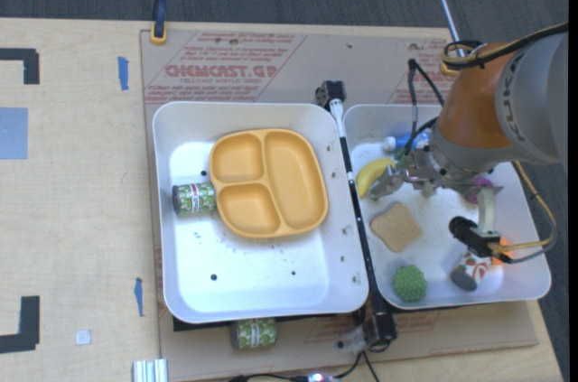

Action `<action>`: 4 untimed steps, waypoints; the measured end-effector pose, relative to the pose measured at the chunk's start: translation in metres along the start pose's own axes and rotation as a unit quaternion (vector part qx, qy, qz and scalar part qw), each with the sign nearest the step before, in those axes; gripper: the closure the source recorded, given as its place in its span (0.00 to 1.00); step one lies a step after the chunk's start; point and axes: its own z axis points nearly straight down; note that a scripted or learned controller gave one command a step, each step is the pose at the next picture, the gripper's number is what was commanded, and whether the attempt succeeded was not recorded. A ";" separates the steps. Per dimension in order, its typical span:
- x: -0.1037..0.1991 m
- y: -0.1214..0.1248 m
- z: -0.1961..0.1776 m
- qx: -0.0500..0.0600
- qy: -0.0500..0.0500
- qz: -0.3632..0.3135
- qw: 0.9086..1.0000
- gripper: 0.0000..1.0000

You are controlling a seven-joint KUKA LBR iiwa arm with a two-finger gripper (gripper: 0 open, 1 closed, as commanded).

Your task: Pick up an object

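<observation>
Red print "CHEMCAST GP" on brown board (pixel 271 64); rest illegible

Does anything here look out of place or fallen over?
Yes. A small green-labelled can lies on its side outside the left bin, on the board by its near edge. Another can lies tipped inside, touching the yellow divided plate.

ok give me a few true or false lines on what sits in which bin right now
1. The yellow divided plate lies in the left bin. True.
2. The green bumpy ball is in the left bin. False: it sits in the right bin, near its front edge.
3. The tool is over the right bin. True.
4. The banana rests on the plate. False: it lies in the right bin, by the divider.
5. A green can lies against the plate's left side. True.
</observation>
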 end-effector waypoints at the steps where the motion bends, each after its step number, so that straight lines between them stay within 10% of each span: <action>1: -0.001 -0.051 0.000 -0.001 0.000 0.000 1.000 0.00; 2: -0.002 -0.049 -0.011 -0.004 -0.001 0.001 1.000 1.00; 4: 0.152 -0.056 -0.149 0.001 0.001 -0.001 1.000 1.00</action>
